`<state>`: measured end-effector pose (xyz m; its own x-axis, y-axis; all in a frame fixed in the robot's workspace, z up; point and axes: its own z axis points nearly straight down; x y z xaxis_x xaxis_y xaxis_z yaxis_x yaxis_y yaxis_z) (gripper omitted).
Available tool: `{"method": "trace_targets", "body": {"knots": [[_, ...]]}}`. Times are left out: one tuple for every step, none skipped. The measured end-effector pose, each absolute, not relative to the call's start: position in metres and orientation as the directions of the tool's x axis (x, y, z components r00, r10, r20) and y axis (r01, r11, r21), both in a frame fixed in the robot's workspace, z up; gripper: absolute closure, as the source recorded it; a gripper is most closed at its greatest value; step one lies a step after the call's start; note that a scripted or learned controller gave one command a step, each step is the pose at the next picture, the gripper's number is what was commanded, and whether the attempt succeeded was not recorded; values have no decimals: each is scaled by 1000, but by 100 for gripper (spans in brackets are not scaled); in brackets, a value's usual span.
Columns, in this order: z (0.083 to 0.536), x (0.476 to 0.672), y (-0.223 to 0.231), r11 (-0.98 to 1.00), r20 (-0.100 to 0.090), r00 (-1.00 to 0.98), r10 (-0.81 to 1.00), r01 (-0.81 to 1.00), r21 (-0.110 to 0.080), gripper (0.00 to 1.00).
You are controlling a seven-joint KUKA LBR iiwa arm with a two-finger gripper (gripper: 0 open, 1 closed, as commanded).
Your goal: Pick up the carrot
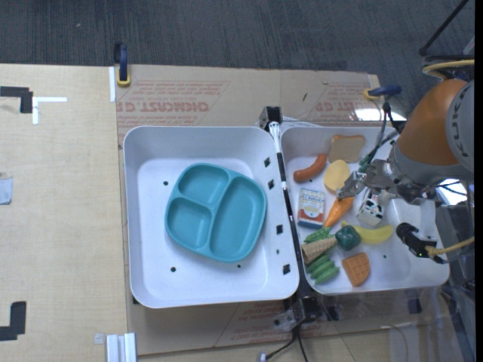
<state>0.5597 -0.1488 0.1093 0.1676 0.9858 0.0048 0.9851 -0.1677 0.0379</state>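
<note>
Grey and orange, the arm (441,127) reaches in from three o'clock, and its gripper (353,188) hangs low over the right bin (423,274). Whether it grips anything or hangs slack, I cannot tell. The carrot (336,212) lies just at seven o'clock of the gripper's tip, tilted, its thick end touching or nearly touching the tip, still on the bin floor as far as can be seen.

Around the carrot: a small white carton (310,206) just at nine o'clock of it, a yellow wedge (336,176) at twelve, a sausage (310,167) at eleven, a slice of toast (346,148) farther up. At five o'clock sit a dark green pepper (348,237) and a banana (375,234); at six, an orange waffle-textured piece (356,268). A corn cob (318,247) and green pods (324,268) lie at seven.

At nine o'clock, well apart, the left bin (143,225) holds a teal divided plate (216,212). Both bins rest on cardboard (173,100).
</note>
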Motion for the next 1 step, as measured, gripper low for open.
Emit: {"method": "trace_targets", "body": {"knots": [[109, 542, -131, -238, -8, 239, 971, 970, 56, 0]]}}
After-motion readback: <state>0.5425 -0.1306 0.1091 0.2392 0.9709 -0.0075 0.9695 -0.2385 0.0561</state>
